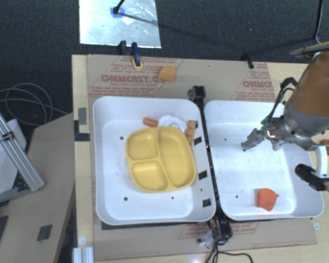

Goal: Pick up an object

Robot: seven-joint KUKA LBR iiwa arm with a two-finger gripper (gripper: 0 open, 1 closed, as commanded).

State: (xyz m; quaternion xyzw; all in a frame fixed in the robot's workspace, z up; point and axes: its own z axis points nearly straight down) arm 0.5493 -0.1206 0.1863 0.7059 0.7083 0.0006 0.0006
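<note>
My gripper (pixel 249 142) hangs over the upper middle of the right bin (pixel 230 201), pointing left, with nothing visible in it. An orange-red object (pixel 266 198) lies near that bin's front right corner, well below and right of the gripper. In the left bin (pixel 107 201) a yellow divided plate (pixel 159 159) lies in the middle. Behind the plate are a small orange sausage-shaped piece (pixel 150 122), a white piece (pixel 171 121) and a tan block (pixel 191 130) by the bin's right wall.
A tan-orange block (pixel 167 73) sits on the cardboard behind the left bin, near a blue and yellow clamp (pixel 136 55). A black part (pixel 311 177) juts over the right bin's right rim. The arm's grey and orange body (pixel 317 100) covers that bin's far right corner.
</note>
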